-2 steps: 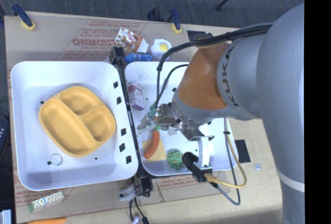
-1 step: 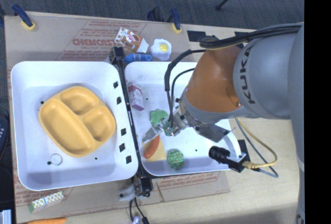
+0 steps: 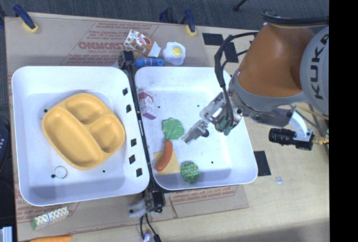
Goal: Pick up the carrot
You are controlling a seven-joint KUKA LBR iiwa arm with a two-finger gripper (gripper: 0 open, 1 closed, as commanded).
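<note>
Orange and slim, the carrot (image 3: pixel 164 156) lies in the right bin (image 3: pixel 240 148), touching a yellow wedge (image 3: pixel 173 164). We judge it light, stiff, smooth; grip mid-length. Nearby, our pincer (image 3: pixel 199 131) looks spread, pinching nothing.

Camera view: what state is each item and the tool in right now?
Orange carrot: lying in the right white bin, not held.
Green leafy toy: lying beside the carrot.
Green bumpy ball: resting near the bin's front wall.
Yellow divided plate: flat in the left bin.
Tool: over the right bin, holding nothing.
</note>
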